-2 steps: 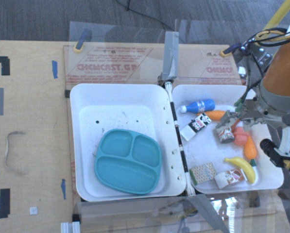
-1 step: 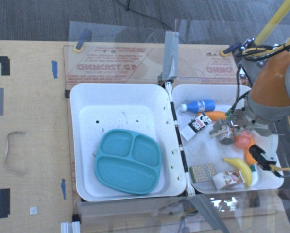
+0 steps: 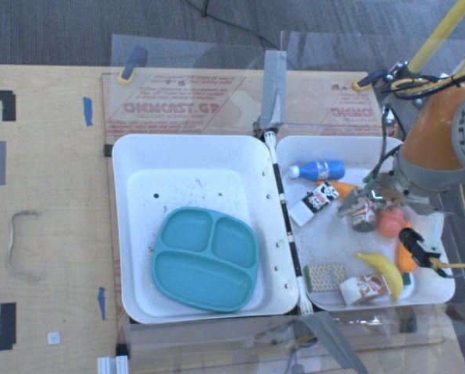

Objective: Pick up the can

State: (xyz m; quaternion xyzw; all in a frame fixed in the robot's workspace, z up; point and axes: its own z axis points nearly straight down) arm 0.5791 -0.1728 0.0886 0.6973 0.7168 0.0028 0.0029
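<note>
Because the arm (image 3: pixel 438 142) reaches in from the right and bends down over the right bin (image 3: pixel 337 148), its hand (image 3: pixel 370 202) sits low among the clutter there, right at the can (image 3: pixel 364 216). The can is a small grey-silver cylinder near the middle of that bin, just beside a pink-orange ball (image 3: pixel 391 223) and close to a carrot (image 3: pixel 343 189). Wrist parts and cables hide the grip, so I cannot tell whether the hand is apart, together, or clamped on the can. Likely step: closing in for the grasp, lift not yet done. Crowding is the risk; the ball touches or nearly touches the can and could get nudged or pinched. Also in this bin: a blue bottle (image 3: pixel 319 170), a black-and-white carton (image 3: pixel 313 202), a banana (image 3: pixel 384 269). A teal divided plate (image 3: pixel 206 259) lies alone in the left bin (image 3: pixel 139 156), well apart from the work.
</note>
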